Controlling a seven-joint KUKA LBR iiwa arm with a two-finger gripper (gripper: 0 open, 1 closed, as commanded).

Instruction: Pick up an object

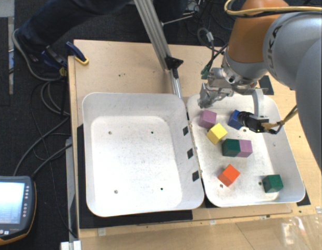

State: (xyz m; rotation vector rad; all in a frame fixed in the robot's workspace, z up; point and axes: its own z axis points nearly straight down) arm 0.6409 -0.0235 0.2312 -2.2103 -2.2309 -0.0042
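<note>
My gripper (208,101) hangs over the far left corner of the right bin (286,155), just behind a purple cube (207,118) and close above it. Nothing shows in its grasp. A yellow cube (217,133) lies in front of the purple one, and a blue cube (234,119) sits to its right, partly hidden by the wrist hardware. Further forward, a dark green cube (230,148) touches a second purple cube (246,148). An orange cube (229,175) and a green cube (272,183) lie near the bin's front.
The left bin (98,113) stands beside the right one, with black clips along their shared edge. A slanted aluminium post (153,27) comes down to the bench behind the bins. A teach pendant (12,207) rests at the lower left.
</note>
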